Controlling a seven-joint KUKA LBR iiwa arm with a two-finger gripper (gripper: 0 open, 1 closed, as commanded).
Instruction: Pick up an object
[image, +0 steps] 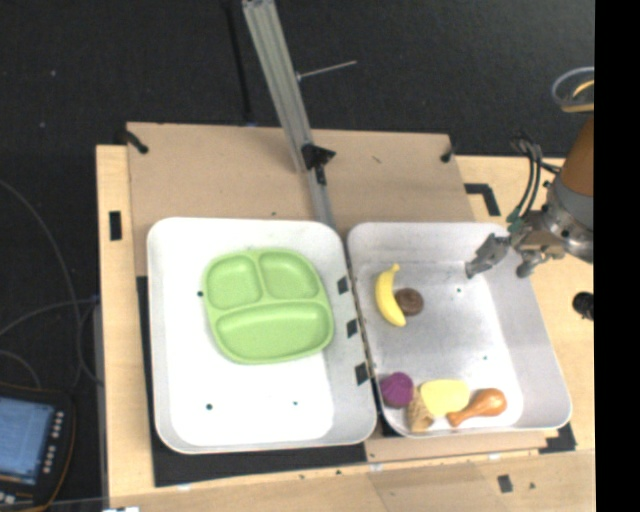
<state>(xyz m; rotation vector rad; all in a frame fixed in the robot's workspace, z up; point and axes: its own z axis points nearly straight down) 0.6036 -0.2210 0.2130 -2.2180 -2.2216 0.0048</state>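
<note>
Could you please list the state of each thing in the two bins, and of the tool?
Green divided plate: flat in the left bin, compartments bare.
Banana: lying in the right bin, touching the brown round piece.
Purple piece: at the right bin's near edge.
Yellow piece: beside the purple piece.
Orange drumstick-shaped piece: lying against the yellow piece.
Tool: open, above the right bin's far right corner, holding nothing.

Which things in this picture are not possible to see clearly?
- Arm: cut off by the camera view's right edge.
- Brown lump beside the banana: too small to identify.
- Tan item: partly under the yellow piece, against the right bin wall.
- Screen: cut off at the left edge.
</note>
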